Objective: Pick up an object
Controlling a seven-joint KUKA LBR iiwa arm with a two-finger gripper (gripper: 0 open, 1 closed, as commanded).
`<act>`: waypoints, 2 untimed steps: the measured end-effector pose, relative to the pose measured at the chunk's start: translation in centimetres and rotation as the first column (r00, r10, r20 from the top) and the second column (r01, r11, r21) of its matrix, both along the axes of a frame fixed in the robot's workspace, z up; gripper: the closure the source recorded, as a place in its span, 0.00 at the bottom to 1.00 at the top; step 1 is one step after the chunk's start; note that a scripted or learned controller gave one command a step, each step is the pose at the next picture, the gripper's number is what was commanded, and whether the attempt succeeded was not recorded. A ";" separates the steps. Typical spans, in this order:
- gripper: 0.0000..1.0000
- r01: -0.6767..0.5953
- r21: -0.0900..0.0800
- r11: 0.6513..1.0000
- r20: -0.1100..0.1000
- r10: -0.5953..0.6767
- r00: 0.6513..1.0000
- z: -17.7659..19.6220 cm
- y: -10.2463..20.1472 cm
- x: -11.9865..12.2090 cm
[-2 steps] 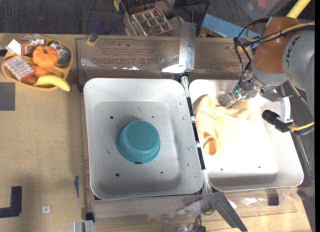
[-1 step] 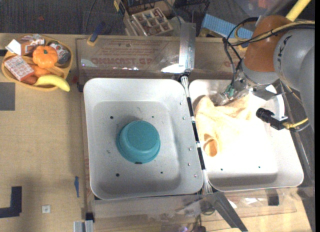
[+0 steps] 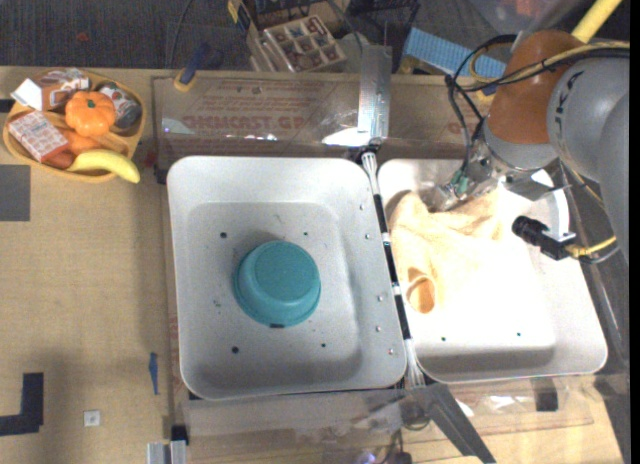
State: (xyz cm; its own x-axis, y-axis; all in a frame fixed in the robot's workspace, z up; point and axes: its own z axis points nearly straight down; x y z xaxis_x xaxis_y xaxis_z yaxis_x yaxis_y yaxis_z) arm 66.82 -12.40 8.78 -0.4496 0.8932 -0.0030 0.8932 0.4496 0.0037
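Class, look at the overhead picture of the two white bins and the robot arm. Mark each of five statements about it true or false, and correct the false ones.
1. A teal bowl lies in the left bin. True.
2. The pale yellow cloth lies in the left bin. False: it lies in the right bin.
3. The gripper is above the far end of the right bin, by the cloth. True.
4. The teal bowl touches the cloth. False: they are in separate bins, apart.
5. A basket of toy food, with a banana, sits inside the right bin. False: it sits on the bench, left of both bins.
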 end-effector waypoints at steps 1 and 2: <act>0.00 0.000 0.000 1.000 0.000 0.000 1.000 0.0 0.0 0.0; 0.00 0.104 0.000 0.995 0.001 -0.104 0.995 2.9 1.1 0.0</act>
State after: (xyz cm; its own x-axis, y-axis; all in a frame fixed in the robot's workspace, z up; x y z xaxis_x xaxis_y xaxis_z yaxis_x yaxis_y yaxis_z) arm 66.78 -11.25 11.66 -0.3539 0.9353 -0.0033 0.9353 0.3539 0.0050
